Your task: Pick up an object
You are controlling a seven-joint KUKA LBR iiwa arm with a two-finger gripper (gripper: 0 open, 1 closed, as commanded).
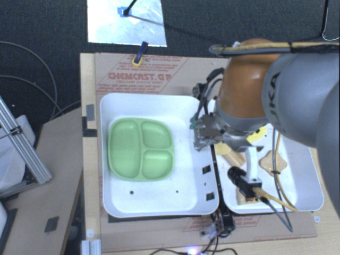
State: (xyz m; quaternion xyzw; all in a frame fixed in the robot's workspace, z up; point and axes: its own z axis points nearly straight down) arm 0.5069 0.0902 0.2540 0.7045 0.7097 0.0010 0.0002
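A green divided plate (pixel 141 149) lies in the left bin (pixel 159 203), left of centre. My gripper (pixel 202 138) hangs under the orange-banded wrist, over the divider between the two bins, just right of the plate. In the right bin (pixel 305 195) I see a yellow piece (pixel 258 135), a tan block (pixel 230 156) and a tan flat shape (pixel 272 163); the arm covers most of that bin. Something small and orange-brown (pixel 245 198) lies near the bin's front wall.
The bins rest on a brown cardboard sheet (pixel 143 76). A shiny square plate (pixel 127 15) lies on the dark floor behind. A metal frame (pixel 21 142) stands at the left edge.
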